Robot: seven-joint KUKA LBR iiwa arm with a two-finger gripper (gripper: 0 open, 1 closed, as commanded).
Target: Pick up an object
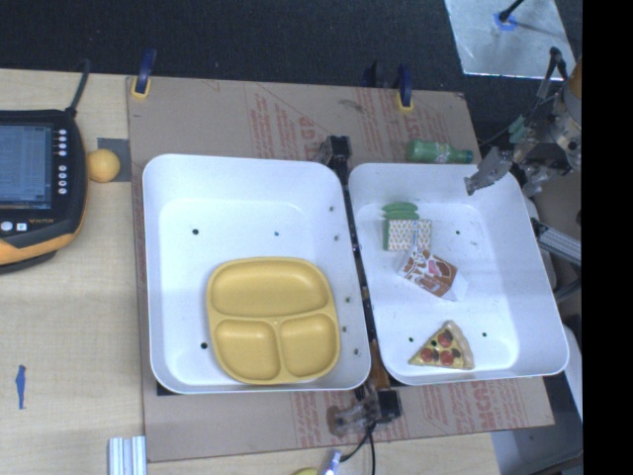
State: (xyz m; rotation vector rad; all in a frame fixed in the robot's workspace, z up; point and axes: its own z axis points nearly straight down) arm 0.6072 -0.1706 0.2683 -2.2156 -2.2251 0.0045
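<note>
Counter is light wood with a brown cardboard sheet clamped over it, dark carpet behind. Left bin holds a yellow divided plate. Right bin holds a toy pizza slice, a red-and-white packet and a green-topped checkered item. Pincer sits at the right bin's far right corner, holding nothing; can't tell its opening. Teach pendant far left, with a yellow ball beside it.

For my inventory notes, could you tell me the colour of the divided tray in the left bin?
Yellow: the divided tray shows plainly in the camera view.
</note>
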